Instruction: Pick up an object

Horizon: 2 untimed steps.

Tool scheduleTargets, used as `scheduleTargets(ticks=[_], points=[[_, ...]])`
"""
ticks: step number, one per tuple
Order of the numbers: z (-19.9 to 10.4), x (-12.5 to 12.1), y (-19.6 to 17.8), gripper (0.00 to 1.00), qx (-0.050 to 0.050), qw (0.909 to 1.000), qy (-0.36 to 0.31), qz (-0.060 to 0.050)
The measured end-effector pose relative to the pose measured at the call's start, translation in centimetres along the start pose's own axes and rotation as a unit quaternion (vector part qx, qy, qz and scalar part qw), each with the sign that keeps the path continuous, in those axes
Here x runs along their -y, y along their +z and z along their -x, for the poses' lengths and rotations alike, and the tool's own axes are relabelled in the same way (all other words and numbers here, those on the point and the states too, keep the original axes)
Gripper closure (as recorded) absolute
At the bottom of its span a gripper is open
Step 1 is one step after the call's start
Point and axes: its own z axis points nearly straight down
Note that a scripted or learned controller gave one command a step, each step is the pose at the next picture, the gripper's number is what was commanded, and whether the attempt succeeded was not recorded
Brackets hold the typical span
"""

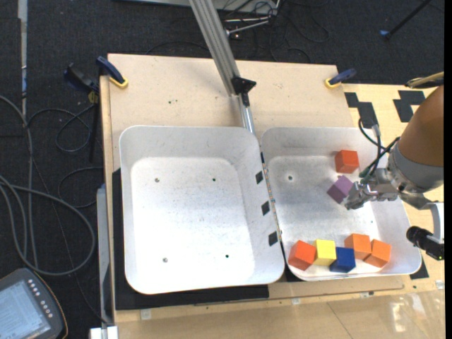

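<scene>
5 blocks along near bin wall, jaws beside purple block

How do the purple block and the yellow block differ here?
The purple block sits mid-bin beside the tool, apart from other blocks; the yellow block sits in the row along the bin's near edge, between an orange block and a blue block. Purple looks tilted, yellow sits squarer. Both are small cubes in the right bin.

A light wooden bench stands on a dark carpet floor; black cables lie at nine o'clock.
</scene>
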Motion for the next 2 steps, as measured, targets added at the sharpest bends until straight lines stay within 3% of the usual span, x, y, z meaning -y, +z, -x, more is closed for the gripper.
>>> scheduleTargets(ticks=[2], points=[[0.0, 0.1, -9.8, 1.00, 0.001, 1.0000, 0.000, 0.001]])
